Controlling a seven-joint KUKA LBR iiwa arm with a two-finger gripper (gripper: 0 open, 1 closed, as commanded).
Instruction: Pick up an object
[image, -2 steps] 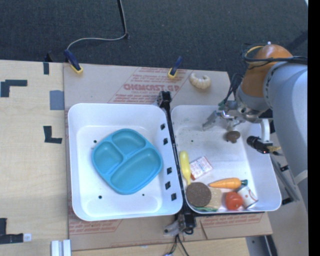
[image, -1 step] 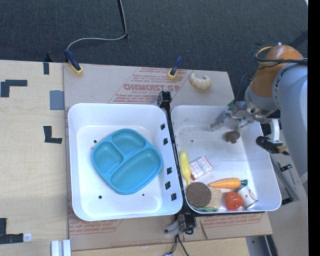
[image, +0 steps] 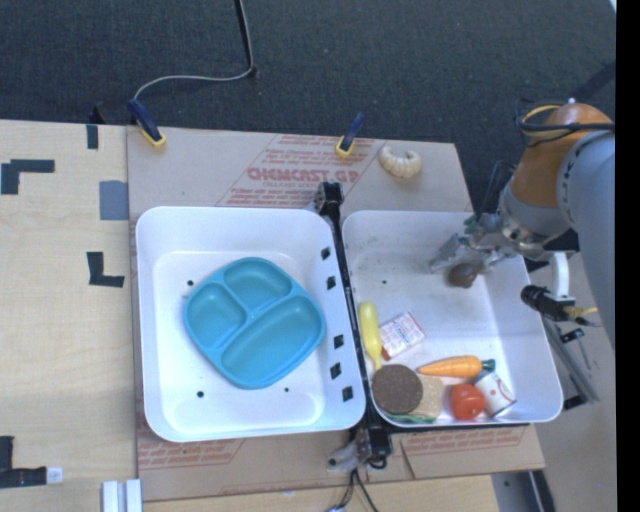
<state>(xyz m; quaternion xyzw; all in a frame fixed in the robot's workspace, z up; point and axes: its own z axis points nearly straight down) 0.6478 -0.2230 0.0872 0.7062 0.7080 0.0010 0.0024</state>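
In the camera view, the arm is reaching in from the right and its gripper (image: 462, 262) is hanging over the far part of the right bin (image: 530, 345), close to the bin's far right corner. A small dark shape is lying just under the grey metal of the tool, but it is too small and blurred to say if it is an object or a part of the tool itself. If the tool is released, clenched or grasping something, I cannot tell from this picture, so I am not counting anything as held.

The things that can be picked are sitting together in the near part of the right bin, well apart from the gripper. A yellow banana (image: 369, 331) is lying along the left wall, with a small red and white packet (image: 402, 333) just beside it. Nearer to the viewer, a round brown cookie (image: 397, 389) is lying by the near wall, a carrot (image: 456, 367) is lying to its right, and a tomato (image: 466, 401) is sitting near the carrot, next to a small white item that I cannot name.

The left bin (image: 160, 300) is holding a blue divided plate (image: 254, 320). Outside the bins, a pale ring-shaped thing (image: 401, 161) is resting on the cardboard at the far side.

My judgement is that the task is at an early or middle stage: no object is clearly lifted, all the named things are resting on the bin floor, and the picking and the lifting are both left to do
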